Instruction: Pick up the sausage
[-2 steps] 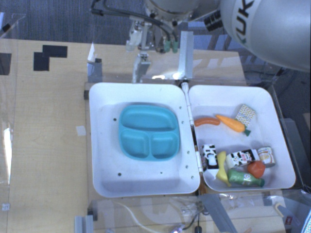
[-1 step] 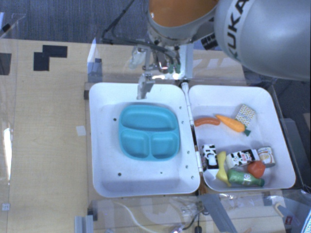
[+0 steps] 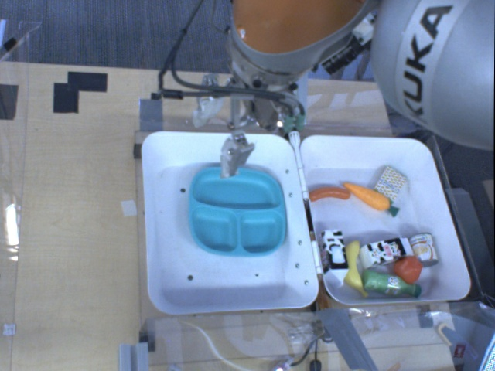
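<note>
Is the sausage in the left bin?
No, the sausage lies in the right bin beside the carrot; the left bin holds the blue tray.

A robotics lab: a KUKA arm (image 3: 433,52) with an orange band reaches over a pale wooden table (image 3: 69,230) carrying two shallow white bins (image 3: 232,300), the right one filled with toy food. Black markers (image 3: 77,91) are stuck to the table, cables trail about, and blue-grey carpet (image 3: 100,14) lies beyond.
</note>
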Motion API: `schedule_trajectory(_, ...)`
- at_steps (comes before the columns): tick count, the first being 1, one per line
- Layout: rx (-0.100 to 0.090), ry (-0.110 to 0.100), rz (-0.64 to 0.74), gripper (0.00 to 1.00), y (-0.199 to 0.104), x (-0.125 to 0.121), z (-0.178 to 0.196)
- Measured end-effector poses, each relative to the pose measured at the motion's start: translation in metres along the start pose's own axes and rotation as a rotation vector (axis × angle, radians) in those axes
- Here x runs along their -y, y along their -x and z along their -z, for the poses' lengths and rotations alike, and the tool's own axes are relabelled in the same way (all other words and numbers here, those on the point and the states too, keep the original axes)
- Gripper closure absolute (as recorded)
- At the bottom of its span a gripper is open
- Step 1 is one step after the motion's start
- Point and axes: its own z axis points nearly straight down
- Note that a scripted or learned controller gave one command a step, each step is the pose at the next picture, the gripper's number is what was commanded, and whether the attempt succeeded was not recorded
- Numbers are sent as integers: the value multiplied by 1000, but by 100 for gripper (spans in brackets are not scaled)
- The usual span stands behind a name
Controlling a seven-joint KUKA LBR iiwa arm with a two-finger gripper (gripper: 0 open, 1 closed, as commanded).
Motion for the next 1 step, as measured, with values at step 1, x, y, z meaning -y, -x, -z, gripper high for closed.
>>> schedule_trajectory(1, -4, -2, -217, 0, 7, 46, -54)
